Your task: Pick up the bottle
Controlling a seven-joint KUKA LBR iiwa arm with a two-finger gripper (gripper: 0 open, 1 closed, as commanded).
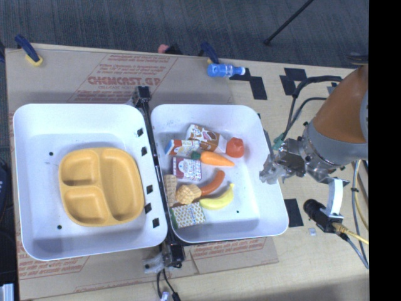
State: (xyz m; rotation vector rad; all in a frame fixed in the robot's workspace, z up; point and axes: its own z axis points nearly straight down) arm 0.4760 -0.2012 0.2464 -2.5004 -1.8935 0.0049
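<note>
Two bins: side by side on my surface [301, 256]; the left bin [25, 180] holds a yellow divided tray [100, 185], the right bin [266, 215] holds the clutter.
Bottle: I judge it to be the small white item with the orange-red end [182, 147], lying flat at the upper left of the pile in the right bin; it is too small to be sure.
Neighbours: a printed packet [203, 137] just above it, a carton [187, 168] just below, a carrot [217, 159] to its right; all close, some perhaps touching.
My claw [276, 168]: at the right bin's right rim, well apart from the bottle; I cannot tell how it stands.
Step in hand: crossing to the bottle.
Doing it well: I should travel above the carrot and the tomato [235, 147], come straight down, align across the bottle's narrow width, and keep clear of the packet and carton.
Risk: catching a neighbour instead.
</note>
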